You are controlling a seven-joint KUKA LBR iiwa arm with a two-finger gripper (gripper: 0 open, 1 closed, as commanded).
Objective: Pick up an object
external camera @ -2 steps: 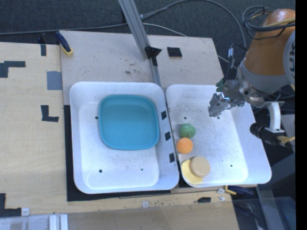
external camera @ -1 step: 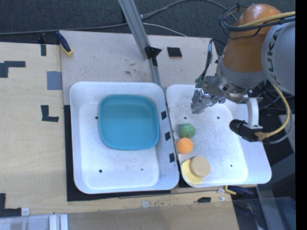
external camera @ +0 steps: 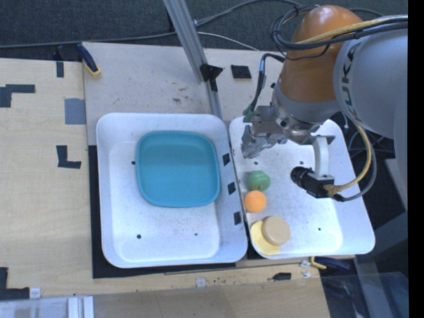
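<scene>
While bent downward, arm (external camera: 331, 58) hangs gripper (external camera: 254, 144) above green ball (external camera: 258, 179).

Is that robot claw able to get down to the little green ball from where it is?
Probably yes. The gripper hangs just above the green ball in the right bin, with bare floor between them. The orange ball sits close below, which might crowd the grasp.

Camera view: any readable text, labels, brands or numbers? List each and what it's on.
"UK": dark letters on the grey arm casing at the right, running vertically and cut off by the housing's curve; probably part of a longer brand name.
No print shows on the blue plate, the green ball, the orange ball or the two white bins.
</scene>
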